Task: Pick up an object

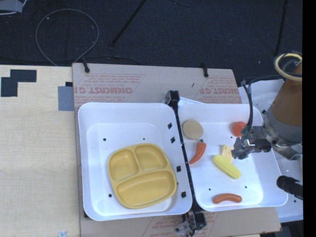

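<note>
Two shallow white plastic bins sit side by side on the bench. The left bin (94, 132) holds a yellow three-compartment plastic plate (142, 175), lying toward its 5 o'clock corner. The right bin (266, 191) carries the candidates: a tan round disc (192, 129) at about 11 o'clock, a red-orange toy chili pepper (198, 152) just below it, a yellow toy corn cob (226, 166) near centre, a pale yellow wedge (226, 151) touching the cob's upper end, a red round piece (239, 128) toward 1 o'clock, and an orange toy sausage (227, 198) at 6 o'clock.

The dark two-finger gripper (243, 149) hangs over the right bin on the grey arm (289, 117). Finger spacing: cannot tell, too dark and small. Nothing is visible between them.

Key relation: the corn cob lies at roughly 8 o'clock from the gripper, just beside it. Its long axis runs 10-to-4. My judgement: the cob or the wedge is the nearest target, and a grasp across the cob's short width looks most workable.
</note>
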Tool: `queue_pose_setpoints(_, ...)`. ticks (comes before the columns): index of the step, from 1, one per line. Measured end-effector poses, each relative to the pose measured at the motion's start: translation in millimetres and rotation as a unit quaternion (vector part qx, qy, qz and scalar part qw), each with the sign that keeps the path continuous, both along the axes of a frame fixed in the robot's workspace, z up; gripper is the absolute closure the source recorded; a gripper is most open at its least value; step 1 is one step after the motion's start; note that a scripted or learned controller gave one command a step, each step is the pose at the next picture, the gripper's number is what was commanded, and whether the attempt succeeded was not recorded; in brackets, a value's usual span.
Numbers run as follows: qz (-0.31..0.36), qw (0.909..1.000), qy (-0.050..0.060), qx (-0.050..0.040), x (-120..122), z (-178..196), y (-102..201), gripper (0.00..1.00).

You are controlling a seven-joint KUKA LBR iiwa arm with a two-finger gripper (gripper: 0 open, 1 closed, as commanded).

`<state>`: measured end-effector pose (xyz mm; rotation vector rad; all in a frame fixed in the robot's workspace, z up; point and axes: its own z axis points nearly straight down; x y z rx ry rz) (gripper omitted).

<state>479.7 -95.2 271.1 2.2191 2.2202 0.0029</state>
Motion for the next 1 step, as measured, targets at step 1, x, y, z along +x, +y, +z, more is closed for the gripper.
queue_pose_setpoints(1, 0.002, 1.0, 0.003, 0.0009, 17.0, -0.2, 43.7, 1.0)
